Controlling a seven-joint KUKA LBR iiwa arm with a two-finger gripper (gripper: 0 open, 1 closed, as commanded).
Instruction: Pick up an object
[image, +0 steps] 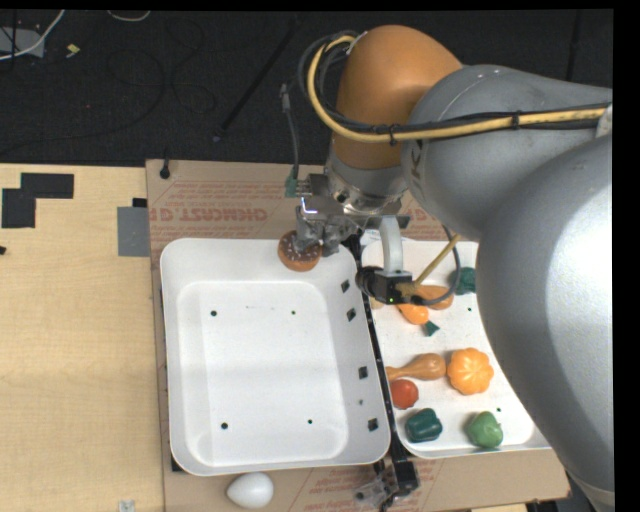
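While the claw (312, 238) hangs over a brown donut (298, 255) at the left bin's (170, 300) rim, its grip is unclear.

right bin (452, 408): far side hidden under arm (540, 250) | teal thing (463, 280): partly covered

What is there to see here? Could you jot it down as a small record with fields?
arm: grey with an orange band, reaching in from the right
gripper: over the far rim of the left bin
brown round thing: at that rim, right by the gripper; held or not, cannot tell
right bin: pumpkin, carrot, tomato, green pepper
white egg: on the bench, outside both bins
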